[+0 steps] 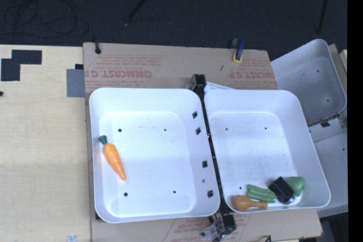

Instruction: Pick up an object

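camera view catches the picking step not yet begun: nothing is lifted. whether my gripper is released or clenched i cannot tell, nor whether it touches anything. a carrot [114, 160] lies alone in the bin [142, 94] farther from my reach-in side. a black block [282, 190], a green pod [260, 193] and an orange gourd [248, 203] crowd the nearer bin [255, 97]. next i judge the lone carrot easiest: come over it and descend.

the left bin [142, 100] has wide open floor; a lone carrot [114, 159] lies near its left wall. in the right bin [255, 105], the floor is open except the front right corner, where a green vegetable [261, 193], black block [282, 190] and orange gourd [248, 203] crowd together.
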Tool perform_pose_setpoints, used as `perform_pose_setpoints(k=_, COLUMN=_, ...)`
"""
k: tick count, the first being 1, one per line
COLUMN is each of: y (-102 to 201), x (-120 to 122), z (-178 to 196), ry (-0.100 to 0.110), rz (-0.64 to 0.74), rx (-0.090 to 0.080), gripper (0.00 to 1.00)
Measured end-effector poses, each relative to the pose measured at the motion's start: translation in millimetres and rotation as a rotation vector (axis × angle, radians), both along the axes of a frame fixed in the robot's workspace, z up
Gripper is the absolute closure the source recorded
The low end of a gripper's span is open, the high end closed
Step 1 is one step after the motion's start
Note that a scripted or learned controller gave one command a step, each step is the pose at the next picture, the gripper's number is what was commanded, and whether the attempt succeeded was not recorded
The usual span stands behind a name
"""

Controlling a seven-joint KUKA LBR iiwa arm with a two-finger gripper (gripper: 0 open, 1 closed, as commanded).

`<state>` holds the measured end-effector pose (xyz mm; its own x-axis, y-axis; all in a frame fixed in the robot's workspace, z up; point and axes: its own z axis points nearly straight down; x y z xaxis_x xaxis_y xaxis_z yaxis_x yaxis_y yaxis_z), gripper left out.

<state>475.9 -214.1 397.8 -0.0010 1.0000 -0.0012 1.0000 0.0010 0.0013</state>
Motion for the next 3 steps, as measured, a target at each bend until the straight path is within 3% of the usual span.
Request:
perform_pose_setpoints(k=1, y=71.4, x=0.9, z=13.1, ry=0.001, rz=0.007, rx=0.002, gripper=1.00)
perform_pose_setpoints(k=2, y=10.0, x=-1.4, z=-42.0, ry=0.009, rz=-0.007, rx=0.001, gripper=1.00)
perform_pose_setpoints(k=3, y=0.4, x=0.5, z=3.2, ry=-0.001, rz=-0.001, rx=-0.001, gripper=1.00)
